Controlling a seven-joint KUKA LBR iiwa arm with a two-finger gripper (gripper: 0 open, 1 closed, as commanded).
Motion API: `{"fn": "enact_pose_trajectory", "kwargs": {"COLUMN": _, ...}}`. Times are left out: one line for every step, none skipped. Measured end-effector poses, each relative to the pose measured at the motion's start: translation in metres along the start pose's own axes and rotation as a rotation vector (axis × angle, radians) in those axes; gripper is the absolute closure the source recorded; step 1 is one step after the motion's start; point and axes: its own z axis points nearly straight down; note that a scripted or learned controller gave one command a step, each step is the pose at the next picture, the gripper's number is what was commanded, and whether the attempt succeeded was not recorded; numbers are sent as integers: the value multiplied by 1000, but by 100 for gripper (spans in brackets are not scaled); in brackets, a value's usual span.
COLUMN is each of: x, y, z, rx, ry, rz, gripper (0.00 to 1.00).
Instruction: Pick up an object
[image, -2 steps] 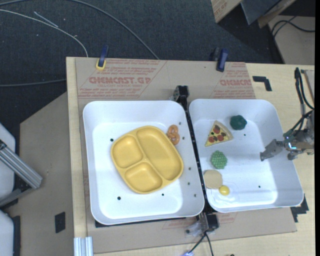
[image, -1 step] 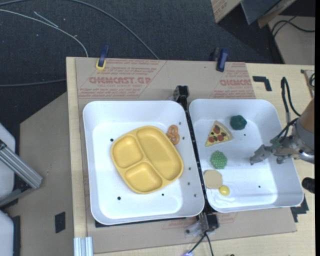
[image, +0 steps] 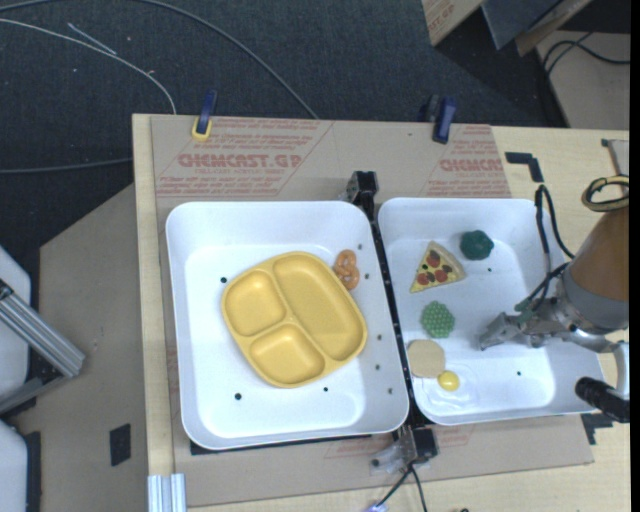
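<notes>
Arm: it is reaching in from the right, its orange band hanging over the right bin's right rim.
Hand: the hand is hovering low in the right bin, pointing left, its dark fingers looking slightly apart with nothing between them.
Right bin: it is holding a toy pizza slice near the top left, a dark green round toy just beside it to the right, a bumpy green ball in the middle, a tan round disc below that, and a toy fried egg touching the disc near the bottom rim.
Nearest thing to the hand: the bumpy green ball is sitting just left of the fingers, apart from them.
Left bin: the left bin is carrying a yellow divided plate lying flat, with a small pretzel-like toy at the plate's upper right edge.
Worktop: the brown worktop is bearing both bins side by side, with a yellow clamp and a blue clamp on its far edge.
</notes>
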Motion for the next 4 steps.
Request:
{"fn": "enact_pose_trajectory", "kwargs": {"x": -1, "y": 2, "z": -14, "rx": -8, "ry": -4, "rz": 1, "gripper": 100}}
{"fn": "enact_pose_trajectory", "kwargs": {"x": 8, "y": -2, "z": -62, "rx": -8, "ry": -5, "rz": -1, "gripper": 100}}
{"fn": "enact_pose_trajectory", "kwargs": {"x": 0, "y": 5, "z": -113, "rx": -13, "ry": -7, "rz": -1, "gripper": 100}}
{"fn": "enact_pose_trajectory", "kwargs": {"x": -1, "y": 6, "z": -134, "rx": -12, "ry": -7, "rz": -2, "gripper": 100}}
